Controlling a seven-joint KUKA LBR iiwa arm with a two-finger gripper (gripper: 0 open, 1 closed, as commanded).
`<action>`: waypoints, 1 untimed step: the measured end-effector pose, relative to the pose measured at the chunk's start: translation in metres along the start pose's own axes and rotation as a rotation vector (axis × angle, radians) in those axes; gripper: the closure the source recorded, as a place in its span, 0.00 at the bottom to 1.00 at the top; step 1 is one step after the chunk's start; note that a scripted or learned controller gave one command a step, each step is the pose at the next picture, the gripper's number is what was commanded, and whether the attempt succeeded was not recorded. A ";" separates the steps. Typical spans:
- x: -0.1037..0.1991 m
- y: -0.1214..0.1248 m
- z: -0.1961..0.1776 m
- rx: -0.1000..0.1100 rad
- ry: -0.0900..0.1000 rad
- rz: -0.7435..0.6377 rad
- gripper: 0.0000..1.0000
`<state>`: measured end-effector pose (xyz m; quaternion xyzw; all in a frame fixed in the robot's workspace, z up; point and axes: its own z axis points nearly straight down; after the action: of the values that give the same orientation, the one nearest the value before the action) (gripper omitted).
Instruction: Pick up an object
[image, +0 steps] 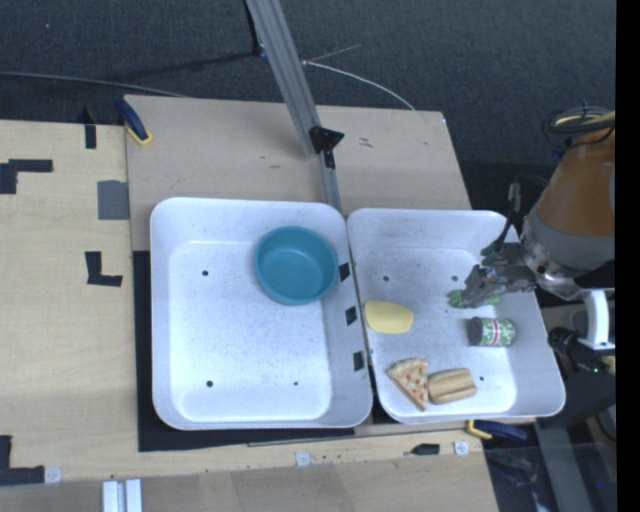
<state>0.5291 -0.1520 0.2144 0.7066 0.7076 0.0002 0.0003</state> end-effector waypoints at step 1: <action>0.055 0.022 0.008 0.003 0.002 -0.006 1.00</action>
<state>0.5514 -0.0971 0.2068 0.7045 0.7097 -0.0001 -0.0012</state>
